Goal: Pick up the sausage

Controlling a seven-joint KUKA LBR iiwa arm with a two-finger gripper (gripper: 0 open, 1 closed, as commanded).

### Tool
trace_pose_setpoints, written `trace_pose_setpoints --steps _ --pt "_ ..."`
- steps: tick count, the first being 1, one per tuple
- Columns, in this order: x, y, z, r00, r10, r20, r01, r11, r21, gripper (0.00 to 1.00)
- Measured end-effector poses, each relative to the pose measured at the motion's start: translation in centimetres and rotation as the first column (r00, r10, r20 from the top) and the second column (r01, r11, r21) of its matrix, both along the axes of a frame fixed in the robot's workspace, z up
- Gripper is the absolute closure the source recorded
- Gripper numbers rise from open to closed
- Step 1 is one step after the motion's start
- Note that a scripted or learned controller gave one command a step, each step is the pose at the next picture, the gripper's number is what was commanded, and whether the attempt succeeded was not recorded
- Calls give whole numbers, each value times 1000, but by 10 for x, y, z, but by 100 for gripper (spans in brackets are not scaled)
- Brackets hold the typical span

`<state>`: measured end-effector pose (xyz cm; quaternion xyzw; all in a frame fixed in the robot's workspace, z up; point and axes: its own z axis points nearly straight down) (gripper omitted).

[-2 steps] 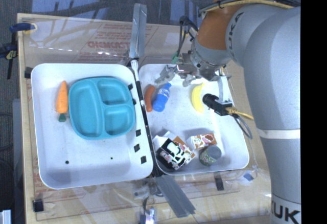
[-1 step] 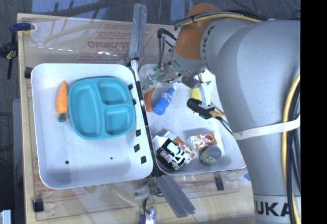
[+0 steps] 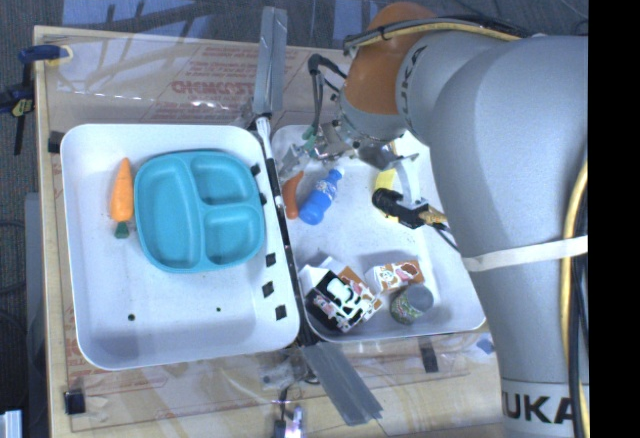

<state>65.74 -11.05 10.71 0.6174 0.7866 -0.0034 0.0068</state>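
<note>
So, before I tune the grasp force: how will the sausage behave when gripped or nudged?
The sausage looks smooth and rounded, so it could slip or roll. It lies against the right bin's wall beside the blue bottle, leaving little finger room. Probably light plastic.

Sausage (image 3: 290, 196): wedged between right bin's left wall (image 3: 283, 226) and blue bottle (image 3: 320, 196). Open floor mid-bin; cartons (image 3: 345, 298) crowd the near end.

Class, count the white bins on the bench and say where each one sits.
2. The left bin holds a blue tray and a carrot. The right bin lies beside it, partly covered by the arm.
</note>
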Motion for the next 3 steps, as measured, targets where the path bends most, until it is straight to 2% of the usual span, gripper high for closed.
trace_pose_setpoints --steps 1,2,3 --pt "0 -9 20 1000 -7 -7 7 1000 13 0" --pt "1 -6 -9 999 37 3 -37 999 0 0" --pt "2 -3 1 999 43 1 -43 999 5 100"
